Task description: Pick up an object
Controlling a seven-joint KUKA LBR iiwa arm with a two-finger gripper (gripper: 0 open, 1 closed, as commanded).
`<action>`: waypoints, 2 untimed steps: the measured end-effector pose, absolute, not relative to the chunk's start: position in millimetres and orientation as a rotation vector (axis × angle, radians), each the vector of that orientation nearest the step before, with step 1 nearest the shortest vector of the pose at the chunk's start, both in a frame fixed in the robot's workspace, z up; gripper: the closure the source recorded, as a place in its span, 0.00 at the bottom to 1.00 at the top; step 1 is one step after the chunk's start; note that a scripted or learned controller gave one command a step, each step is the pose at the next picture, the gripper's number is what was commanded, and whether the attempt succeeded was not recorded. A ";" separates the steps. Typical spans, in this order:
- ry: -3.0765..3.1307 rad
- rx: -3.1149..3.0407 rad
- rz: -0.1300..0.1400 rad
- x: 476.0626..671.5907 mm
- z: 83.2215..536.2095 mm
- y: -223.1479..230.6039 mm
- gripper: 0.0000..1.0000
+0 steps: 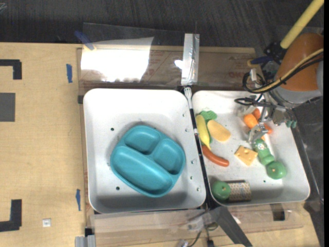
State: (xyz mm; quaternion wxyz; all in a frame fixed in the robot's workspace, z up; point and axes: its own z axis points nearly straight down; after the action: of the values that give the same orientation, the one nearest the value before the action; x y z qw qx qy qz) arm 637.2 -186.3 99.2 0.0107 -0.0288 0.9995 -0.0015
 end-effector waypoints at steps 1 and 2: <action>3.129 -0.113 -0.005 642.1 87.5 -178.0 0.00; 3.116 -0.112 -0.009 646.3 100.3 -177.3 1.00</action>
State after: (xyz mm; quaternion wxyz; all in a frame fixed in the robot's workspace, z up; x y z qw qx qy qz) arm 646.3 -177.3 100.3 0.0119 -0.0361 0.9993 -0.0028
